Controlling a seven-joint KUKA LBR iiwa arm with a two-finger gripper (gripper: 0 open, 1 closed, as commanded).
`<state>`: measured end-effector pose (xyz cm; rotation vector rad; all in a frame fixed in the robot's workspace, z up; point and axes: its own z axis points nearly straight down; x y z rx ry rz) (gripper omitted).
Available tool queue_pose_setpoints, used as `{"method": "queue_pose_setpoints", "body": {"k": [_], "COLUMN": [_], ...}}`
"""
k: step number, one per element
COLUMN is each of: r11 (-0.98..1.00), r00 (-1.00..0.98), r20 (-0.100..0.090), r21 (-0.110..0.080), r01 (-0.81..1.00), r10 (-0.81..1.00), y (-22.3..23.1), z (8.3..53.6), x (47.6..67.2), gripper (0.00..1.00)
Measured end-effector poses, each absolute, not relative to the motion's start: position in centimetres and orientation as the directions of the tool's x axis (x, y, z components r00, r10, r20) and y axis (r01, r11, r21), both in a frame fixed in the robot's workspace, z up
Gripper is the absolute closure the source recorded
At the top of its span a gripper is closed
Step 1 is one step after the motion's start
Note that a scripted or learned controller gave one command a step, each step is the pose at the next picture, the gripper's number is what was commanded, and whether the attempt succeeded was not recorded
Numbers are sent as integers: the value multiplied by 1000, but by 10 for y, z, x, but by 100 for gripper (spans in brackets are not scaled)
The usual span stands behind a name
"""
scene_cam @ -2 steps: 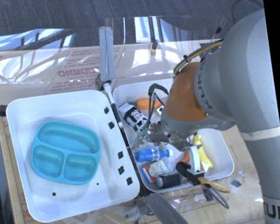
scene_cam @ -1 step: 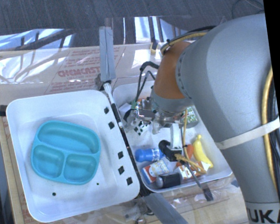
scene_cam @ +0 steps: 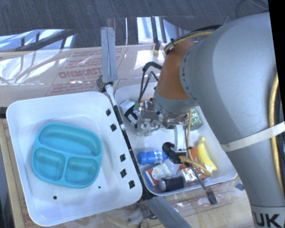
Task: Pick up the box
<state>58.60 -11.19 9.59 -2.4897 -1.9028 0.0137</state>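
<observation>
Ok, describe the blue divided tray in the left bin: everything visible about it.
The blue divided tray is a light blue, smooth, plastic-looking dish with rounded corners and a raised rim. Ridges split it into three compartments: one long one along its upper side and two smaller ones below. It lies flat and right way up, turned at a slant to the walls of the left bin, on that bin's white floor. Nothing lies in it, and nothing else touches it.

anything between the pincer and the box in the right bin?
Can't pin down the box. The pincer hangs low over the right bin, and the arm covers that bin's upper half. The clutter in view, a banana, a blue bottle and a dark can, lies nearer the camera, off to the side of the pincer.
</observation>
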Motion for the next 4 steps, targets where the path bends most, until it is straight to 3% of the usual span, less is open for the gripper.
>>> {"method": "queue_pose_setpoints", "body": {"k": [1,2,3,4], "r11": [-263,-258,-257,-253], "r00": [263,258,257,253], "r20": [-3,-3,-3,-4], "r21": [-11,-19,-19,-26], "r01": [965,966,966,967], "r10": [965,966,966,968], "y": [-112,-112,-112,-112], "z": [96,102,102,108], "x": [586,585,586,585], "gripper": [0,100,0,100]}}
